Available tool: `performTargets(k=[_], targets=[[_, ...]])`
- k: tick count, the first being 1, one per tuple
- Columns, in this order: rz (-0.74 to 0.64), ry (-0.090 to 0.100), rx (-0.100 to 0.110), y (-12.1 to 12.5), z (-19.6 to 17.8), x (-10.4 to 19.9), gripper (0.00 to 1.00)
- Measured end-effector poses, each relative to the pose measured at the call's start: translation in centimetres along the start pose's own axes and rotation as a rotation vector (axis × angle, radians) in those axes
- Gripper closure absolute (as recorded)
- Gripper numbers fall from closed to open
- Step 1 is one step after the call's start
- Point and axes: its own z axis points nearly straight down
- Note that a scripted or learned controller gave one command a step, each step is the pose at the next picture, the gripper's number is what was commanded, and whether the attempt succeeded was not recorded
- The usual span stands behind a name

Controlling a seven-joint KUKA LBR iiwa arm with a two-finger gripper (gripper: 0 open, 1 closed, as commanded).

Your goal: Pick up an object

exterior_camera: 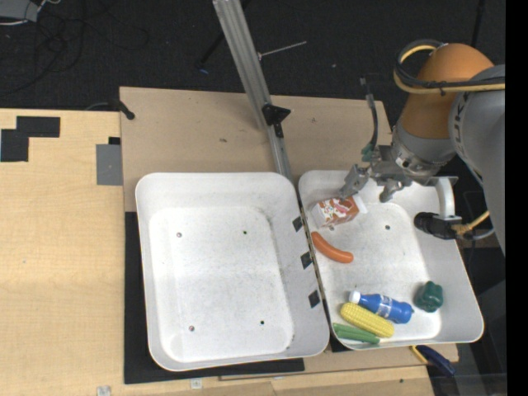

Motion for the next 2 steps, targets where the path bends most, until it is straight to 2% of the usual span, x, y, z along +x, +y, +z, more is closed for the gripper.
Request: performTargets(k=[1,2], targets=[[0.002,0.001,-0.009,-0.17,3.93,0.16,0.0],[0.0,-0.002,-0.024,0.37,4.51,0.14,0.0]])
